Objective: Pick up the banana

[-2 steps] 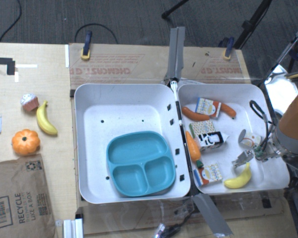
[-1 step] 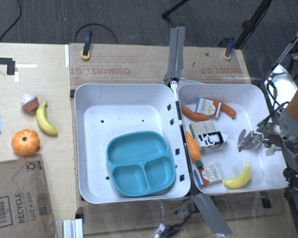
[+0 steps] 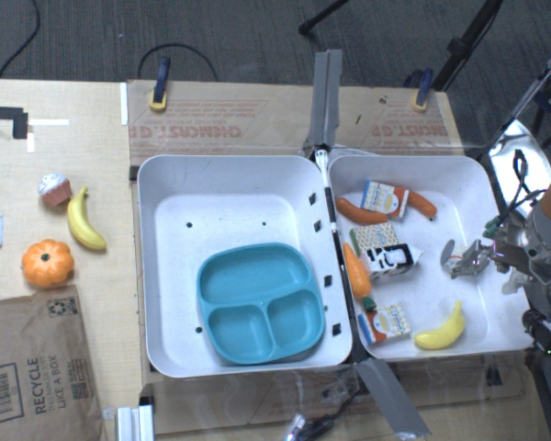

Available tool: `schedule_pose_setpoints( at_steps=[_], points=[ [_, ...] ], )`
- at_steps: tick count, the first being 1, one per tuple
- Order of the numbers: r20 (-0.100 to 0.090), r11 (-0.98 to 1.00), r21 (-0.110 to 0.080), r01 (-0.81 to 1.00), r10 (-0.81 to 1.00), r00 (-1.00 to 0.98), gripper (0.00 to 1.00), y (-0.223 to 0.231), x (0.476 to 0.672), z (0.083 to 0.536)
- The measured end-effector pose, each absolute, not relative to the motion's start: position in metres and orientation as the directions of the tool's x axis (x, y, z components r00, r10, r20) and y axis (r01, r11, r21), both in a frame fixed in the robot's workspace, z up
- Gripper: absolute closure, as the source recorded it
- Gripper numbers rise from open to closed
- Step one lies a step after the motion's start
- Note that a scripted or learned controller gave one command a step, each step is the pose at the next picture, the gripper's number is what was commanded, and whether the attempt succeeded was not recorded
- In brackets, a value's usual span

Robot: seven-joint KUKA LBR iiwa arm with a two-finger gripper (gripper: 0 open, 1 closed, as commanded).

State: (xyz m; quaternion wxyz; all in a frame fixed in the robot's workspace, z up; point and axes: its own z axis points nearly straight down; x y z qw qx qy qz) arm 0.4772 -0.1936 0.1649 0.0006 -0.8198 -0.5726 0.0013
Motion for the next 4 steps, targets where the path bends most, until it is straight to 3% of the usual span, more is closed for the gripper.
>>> schedule_pose_setpoints(
  at_steps=[1, 2, 3, 4],
  points=[
    [0.001, -0.006, -0.003, 1.000, 1.000, 0.006, 0.00, -0.2008, 0.4768, 0.0907],
    [0.001, -0.009, -0.004, 1.000, 1.000, 0.009, 1.00, -0.2010, 0.4765, 0.0990],
    [0.001, -0.009, -0.004, 1.000, 1.000, 0.009, 0.00, -0.2010, 0.4765, 0.0990],
    [0.001, 0.157, -0.002, 0.988, 0.988, -0.157, 0.00, -0.2045, 0.4772, 0.0915]
  ],
)
